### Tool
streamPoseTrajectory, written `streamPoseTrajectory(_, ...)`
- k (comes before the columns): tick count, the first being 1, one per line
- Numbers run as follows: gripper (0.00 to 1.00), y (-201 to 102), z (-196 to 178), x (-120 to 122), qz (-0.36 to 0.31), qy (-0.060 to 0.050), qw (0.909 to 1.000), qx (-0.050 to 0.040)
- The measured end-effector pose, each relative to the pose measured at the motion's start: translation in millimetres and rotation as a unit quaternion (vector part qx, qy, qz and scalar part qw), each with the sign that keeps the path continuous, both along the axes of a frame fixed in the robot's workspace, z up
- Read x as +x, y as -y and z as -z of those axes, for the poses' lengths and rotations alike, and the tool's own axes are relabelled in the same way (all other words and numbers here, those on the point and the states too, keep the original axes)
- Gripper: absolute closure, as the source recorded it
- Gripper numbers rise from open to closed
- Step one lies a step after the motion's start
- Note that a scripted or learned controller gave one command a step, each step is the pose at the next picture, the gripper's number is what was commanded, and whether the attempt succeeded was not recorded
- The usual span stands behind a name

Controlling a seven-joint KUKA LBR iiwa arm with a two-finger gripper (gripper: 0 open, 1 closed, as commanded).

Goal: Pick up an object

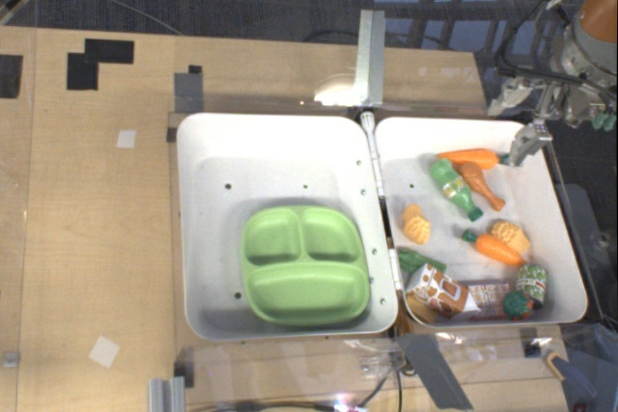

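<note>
You've got smooth plastic toy food in the right bin (pixel 570 246): glossy green bottle (pixel 454 189), tapered orange carrot (pixel 469 156) by the far rim. Gripper (pixel 529 142) hangs over that far-right corner, arm (pixel 591 34) reaching in from right; can't tell its grip state. Left bin (pixel 208 207) w/ a matte green divided tray (pixel 304 263).

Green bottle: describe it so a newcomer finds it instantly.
Look in the right bin, upper half. The green bottle lies tilted just below the long orange carrot, touching a brown drumstick on its right. It is that cluster's one green item, with a narrow neck.
</note>
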State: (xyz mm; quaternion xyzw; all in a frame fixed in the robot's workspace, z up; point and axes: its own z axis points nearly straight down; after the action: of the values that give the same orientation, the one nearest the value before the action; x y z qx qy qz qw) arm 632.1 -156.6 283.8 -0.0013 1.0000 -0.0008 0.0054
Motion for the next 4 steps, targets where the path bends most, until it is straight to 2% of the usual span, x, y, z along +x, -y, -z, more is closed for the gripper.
streamPoseTrajectory(1, 0.0, 38, 153, -13, 0.011, 0.002, 0.9999, -0.0008)
streamPoseTrajectory(2, 0.0, 0, 191, -42, -0.04, 0.006, 0.9992, -0.0024)
streamPoseTrajectory(3, 0.0, -31, 193, -86, -0.03, 0.003, 0.9996, -0.0006)
streamPoseTrajectory(4, 0.0, -68, 192, -91, -0.065, 0.005, 0.9978, -0.0024)
